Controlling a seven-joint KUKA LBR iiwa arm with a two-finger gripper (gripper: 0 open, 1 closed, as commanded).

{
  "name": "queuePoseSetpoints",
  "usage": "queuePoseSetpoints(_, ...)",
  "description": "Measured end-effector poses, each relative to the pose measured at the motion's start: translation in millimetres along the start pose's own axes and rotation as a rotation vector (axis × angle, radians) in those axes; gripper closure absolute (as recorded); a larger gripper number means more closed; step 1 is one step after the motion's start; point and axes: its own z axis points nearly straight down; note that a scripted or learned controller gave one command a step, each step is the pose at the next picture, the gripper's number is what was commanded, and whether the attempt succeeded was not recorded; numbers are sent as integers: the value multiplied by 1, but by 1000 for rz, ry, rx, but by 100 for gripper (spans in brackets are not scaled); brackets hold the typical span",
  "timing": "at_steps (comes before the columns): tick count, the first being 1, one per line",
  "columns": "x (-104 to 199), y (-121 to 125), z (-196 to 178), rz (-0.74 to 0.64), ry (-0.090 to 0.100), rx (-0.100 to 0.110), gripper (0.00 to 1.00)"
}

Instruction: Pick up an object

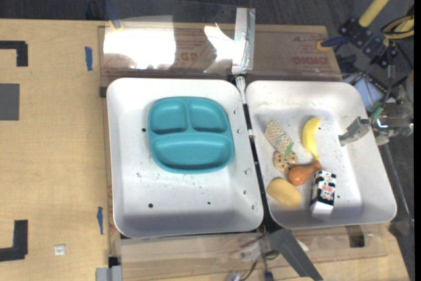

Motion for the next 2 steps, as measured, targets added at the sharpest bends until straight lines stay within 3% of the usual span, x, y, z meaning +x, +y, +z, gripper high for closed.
queuePoseSetpoints(1, 34, -45, 114, -20, 3, 7, 0)
queuePoseSetpoints(2, 48, 71, 127, -180, -3, -7, 0)
